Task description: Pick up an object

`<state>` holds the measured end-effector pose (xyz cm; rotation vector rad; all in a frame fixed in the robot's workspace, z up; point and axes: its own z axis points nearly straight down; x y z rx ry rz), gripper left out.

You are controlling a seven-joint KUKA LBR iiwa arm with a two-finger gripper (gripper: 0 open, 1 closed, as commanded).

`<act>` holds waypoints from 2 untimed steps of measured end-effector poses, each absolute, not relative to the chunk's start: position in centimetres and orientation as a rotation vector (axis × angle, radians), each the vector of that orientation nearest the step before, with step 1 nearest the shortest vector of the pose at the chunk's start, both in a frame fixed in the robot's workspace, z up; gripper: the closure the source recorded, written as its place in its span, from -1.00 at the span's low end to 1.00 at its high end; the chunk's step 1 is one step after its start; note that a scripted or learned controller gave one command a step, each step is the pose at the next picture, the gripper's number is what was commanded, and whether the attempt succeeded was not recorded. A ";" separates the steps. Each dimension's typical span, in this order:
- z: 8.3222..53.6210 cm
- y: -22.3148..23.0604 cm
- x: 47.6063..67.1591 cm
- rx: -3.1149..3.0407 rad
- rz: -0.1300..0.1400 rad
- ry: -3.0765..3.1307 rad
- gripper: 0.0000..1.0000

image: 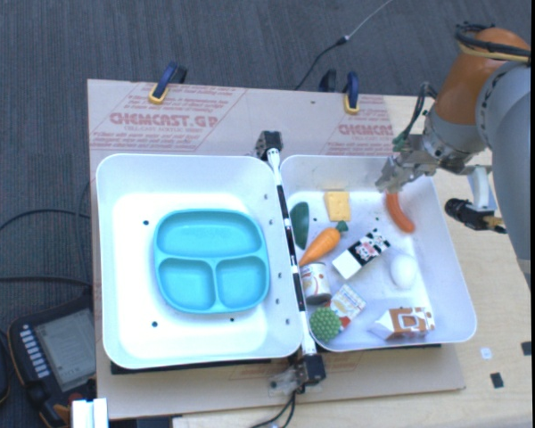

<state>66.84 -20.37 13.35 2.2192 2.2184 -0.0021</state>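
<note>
The right white bin (459, 275) holds several toy foods: a yellow cheese block (338, 206), a carrot (318, 245), a red sausage (399, 212), a black-and-white carton (360, 254), a white egg (402, 270), a can (314, 280), a broccoli (325, 325), a small box (348, 303) and an orange-and-white carton (407, 323). A dark green vegetable (300, 223) lies by the bin's left wall. My gripper (394, 175) hangs over the bin's far right corner, just above the sausage's upper end, with nothing seen between its fingers.
The left white bin (125, 194) holds a blue three-compartment plate (212, 261). Clamps (350, 94) pin the board at the back. A cable (383, 12) runs across the floor behind. A pendant (45, 350) lies at lower left.
</note>
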 end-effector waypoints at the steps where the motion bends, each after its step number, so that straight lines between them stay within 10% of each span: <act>1: 21.6 -14.0 66.9 2.217 0.002 2.222 1.00; 2: 21.5 -14.1 66.8 2.219 -0.002 2.222 -1.00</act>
